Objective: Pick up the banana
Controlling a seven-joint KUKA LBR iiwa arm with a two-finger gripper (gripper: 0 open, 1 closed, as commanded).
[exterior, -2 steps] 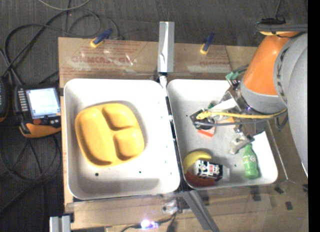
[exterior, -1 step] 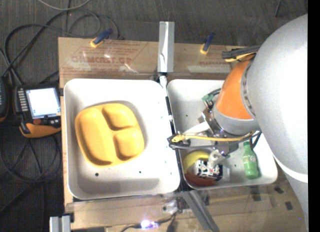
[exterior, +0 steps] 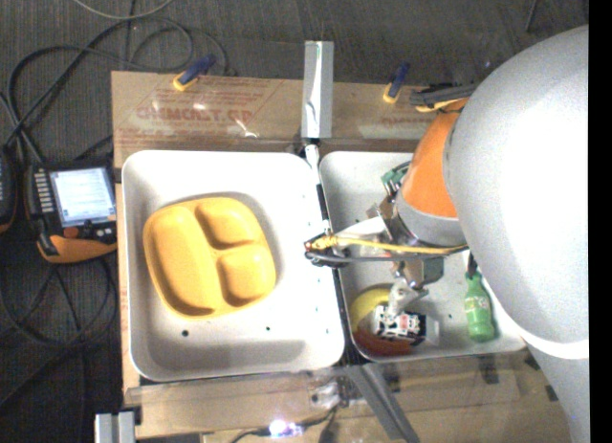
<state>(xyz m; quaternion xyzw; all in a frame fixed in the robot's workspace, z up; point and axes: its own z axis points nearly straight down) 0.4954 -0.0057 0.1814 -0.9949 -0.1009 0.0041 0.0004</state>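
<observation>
Your arm (exterior: 516,192) hangs over the right bin (exterior: 349,178), and the end effector (exterior: 404,315) sits low near that bin's front edge. You cannot tell from this angle how far it is open or whether anything is caught in it. The banana (exterior: 368,305) appears to be the yellow curve just beside the end effector, to its left, lying in the bin. A green bottle (exterior: 477,305) stands to the right. The left bin (exterior: 143,336) carries a yellow tray (exterior: 210,254). By my reading, the lift is not yet done.
</observation>
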